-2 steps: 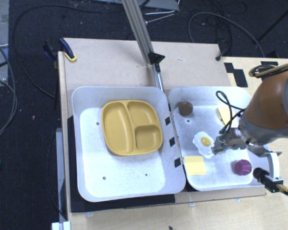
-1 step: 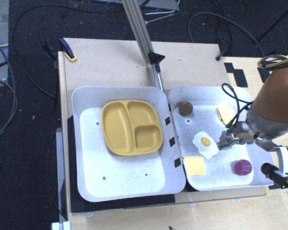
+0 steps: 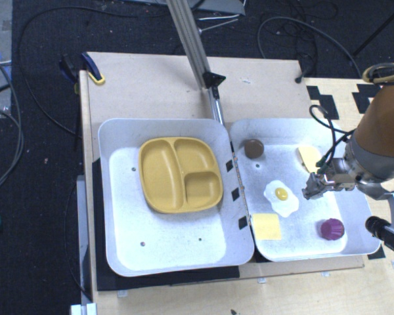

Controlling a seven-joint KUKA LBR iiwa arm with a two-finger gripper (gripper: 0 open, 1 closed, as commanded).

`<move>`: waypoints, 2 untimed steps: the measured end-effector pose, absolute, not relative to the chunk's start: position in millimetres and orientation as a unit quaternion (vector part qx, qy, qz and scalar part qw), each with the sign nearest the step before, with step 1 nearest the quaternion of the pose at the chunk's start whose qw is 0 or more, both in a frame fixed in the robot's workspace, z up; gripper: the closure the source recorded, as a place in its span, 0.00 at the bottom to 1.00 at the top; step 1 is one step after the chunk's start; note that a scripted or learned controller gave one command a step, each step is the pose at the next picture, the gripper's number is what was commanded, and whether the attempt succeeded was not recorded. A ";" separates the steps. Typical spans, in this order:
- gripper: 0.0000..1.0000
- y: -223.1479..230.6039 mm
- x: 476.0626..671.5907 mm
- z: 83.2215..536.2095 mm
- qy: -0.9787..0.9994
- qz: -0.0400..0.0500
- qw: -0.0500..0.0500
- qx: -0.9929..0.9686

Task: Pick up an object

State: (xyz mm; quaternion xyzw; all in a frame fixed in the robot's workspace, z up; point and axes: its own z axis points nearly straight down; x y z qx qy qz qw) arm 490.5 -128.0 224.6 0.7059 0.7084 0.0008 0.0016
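Two shallow white bins, one with a tray, one with toy food.

In the right white bin (image 3: 354, 241), nearest lie a purple round toy (image 3: 331, 229) and a yellow cheese square (image 3: 267, 226), then a fried egg toy (image 3: 280, 196) just beside the gripper (image 3: 311, 190), whose grip I cannot tell; farther back, a pale yellow slice (image 3: 308, 155) and a brown round piece (image 3: 253, 149). The left white bin (image 3: 118, 241) holds a yellow divided plastic tray (image 3: 180, 174).

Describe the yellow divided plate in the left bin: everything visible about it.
The yellow divided plate looks like smooth plastic, a mustard-yellow rounded square with a raised rim. Ridges split it into three compartments: one long section on its left and two smaller ones on the right. It lies flat and upright, turned slightly askew, in the upper middle of the left bin. Nothing lies in it, and it touches only the bin floor.
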 end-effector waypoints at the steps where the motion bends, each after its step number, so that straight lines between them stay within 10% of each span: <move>1: 1.00 -73.0 509.8 215.9 0.710 0.001 0.000 0.704; 2: 1.00 -11.2 529.8 220.2 0.710 0.001 0.000 0.704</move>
